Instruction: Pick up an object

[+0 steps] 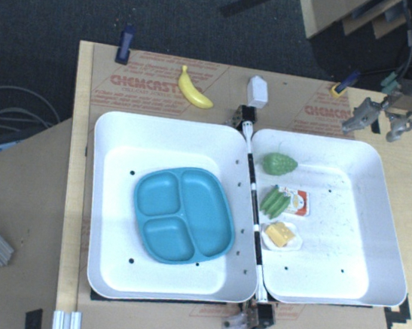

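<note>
The pincer (383, 120) hangs above the far edge of the right bin (380, 222), near its far right corner. Its two fingers stand apart, fairly wide, and nothing is between them. So the task is at its start: no object is lifted yet.

The things that it could take lie in the right bin, all to the left of the pincer and nearer to the camera. A green lump (279, 163) is the closest to the pincer. Below it lie the green pods (274, 201), just beside a small red and white packet (299, 203). A yellow piece (280, 235) lies farthest from the pincer. All four rest close to the wall between the bins.

The left bin (112, 185) holds a blue tray (182, 214), well apart from the pincer. A banana (194, 90) lies on the table (156, 84) beyond that bin.

What is left seems to be nearly everything: to move over one object, go down, close on it and lift. The green lump looks the easiest, because it stands a little apart from the others.
</note>
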Controlling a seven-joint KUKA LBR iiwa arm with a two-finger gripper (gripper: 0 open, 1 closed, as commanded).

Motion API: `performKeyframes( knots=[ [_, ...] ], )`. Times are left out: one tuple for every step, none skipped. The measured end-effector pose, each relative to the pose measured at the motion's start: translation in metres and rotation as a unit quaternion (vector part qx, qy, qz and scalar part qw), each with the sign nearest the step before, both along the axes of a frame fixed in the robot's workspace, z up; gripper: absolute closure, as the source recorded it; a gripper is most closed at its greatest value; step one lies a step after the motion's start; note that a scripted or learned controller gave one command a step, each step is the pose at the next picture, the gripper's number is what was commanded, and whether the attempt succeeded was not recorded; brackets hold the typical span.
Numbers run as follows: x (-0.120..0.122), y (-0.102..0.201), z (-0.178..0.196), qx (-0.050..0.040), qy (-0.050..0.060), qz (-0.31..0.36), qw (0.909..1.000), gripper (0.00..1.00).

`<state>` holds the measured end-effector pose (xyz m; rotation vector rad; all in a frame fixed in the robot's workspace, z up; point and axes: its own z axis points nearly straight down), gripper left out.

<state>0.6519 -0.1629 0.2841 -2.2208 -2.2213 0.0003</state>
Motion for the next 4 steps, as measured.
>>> performKeyframes(
  knots=[
    [-0.028,0.033,-0.2,0.0001,0.0,0.0,1.0,0.0],
    [-0.057,0.047,-0.2,0.0006,0.001,0.0,1.0,0.0],
    [-0.068,0.066,-0.199,0.0007,0.001,0.0,1.0,0.0],
    [-0.067,0.066,-0.19,0.0004,0.0,0.0,1.0,1.0]
  ],
)
